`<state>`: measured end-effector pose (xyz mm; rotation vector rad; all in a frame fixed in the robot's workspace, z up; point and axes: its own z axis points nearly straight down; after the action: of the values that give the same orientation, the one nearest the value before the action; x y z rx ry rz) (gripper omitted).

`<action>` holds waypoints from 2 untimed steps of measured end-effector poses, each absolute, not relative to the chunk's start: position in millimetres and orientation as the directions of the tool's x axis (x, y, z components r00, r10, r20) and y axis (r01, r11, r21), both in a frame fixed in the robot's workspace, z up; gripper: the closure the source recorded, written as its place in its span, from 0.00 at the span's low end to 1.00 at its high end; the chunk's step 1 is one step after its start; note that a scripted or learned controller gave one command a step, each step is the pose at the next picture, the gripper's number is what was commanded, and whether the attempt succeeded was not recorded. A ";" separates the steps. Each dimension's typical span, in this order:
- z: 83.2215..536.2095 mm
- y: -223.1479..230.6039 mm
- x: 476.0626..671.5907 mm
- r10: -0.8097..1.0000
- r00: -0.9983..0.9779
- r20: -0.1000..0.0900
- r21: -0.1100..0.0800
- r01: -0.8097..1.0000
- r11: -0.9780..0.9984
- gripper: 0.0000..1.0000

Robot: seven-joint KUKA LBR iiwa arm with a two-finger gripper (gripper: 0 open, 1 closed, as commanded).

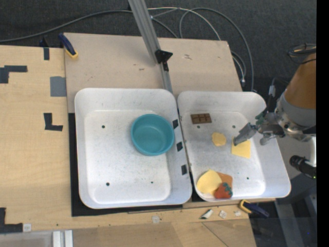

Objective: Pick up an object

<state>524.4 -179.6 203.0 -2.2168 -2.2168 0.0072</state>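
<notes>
My gripper (pixel 248 134) hangs low over the right side of the right bin (pixel 267 187), reaching in from the right. Its tip is right above the upper left corner of a yellow wedge (pixel 243 150), and I cannot tell whether it touches it. A small yellow lump (pixel 219 139) lies just left of the tip. A brown chocolate bar (pixel 201 119) rests toward the bin's back. At the front lie a pale yellow round piece (pixel 207 181), an orange piece (pixel 225 178) and a red strawberry (pixel 222 191), bunched together.
The left bin (pixel 103 179) holds a teal bowl (pixel 151 134) near its right wall. A grey pole (pixel 149 30) slants over the back of the bench. Cables (pixel 216 19) trail behind the bins. A yellow-and-blue clamp (pixel 68 45) sits at the back left.
</notes>
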 end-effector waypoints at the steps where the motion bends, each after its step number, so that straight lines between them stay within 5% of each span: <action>1: 141.8 -176.1 530.1 1.000 -0.002 0.002 -0.008 1.000 0.002 0.00; 2: 90.2 -175.8 530.0 1.000 -0.001 -0.002 -0.001 1.000 0.001 0.00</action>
<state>530.0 -175.8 90.2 -2.2207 -2.2233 0.0030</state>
